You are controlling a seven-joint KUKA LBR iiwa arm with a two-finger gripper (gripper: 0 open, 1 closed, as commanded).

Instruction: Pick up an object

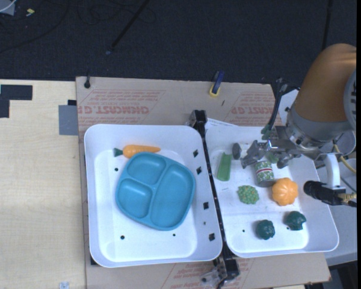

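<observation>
Far left: pale wooden table (30,179), with cardboard (138,101) under both bins.

Left bin (102,245): white, shallow. Inside, a blue tray (155,190) with three compartments, tilted a little, taking up most of the floor. Just beyond its upper left edge, touching or nearly so, a carrot (141,150), lying flat, green end to the left.

Between the bins: black clips along the shared rims.

Right bin (325,239): white, shallow, holding the loose things. Nearest the divider, a green stick (224,167), upright in the picture, a cucumber by the look of it. Lower and to the right, a light green bumpy lump (248,194). Above that, a small jar (265,172) with a green and white label, standing directly below the tool (266,155). Right of the jar, just beside it, an orange (284,191). Along the near side of the bin, two dark green lumps, one (265,229) lower, the other (295,220) to its right and below the orange, well apart from the stick.

Tool: grey metal, low over the upper middle of the right bin, right above the jar. Cannot tell how wide it stands, nor whether anything is in its grip. Behind it, the arm (328,89), orange band uppermost, entering from the right.
</observation>
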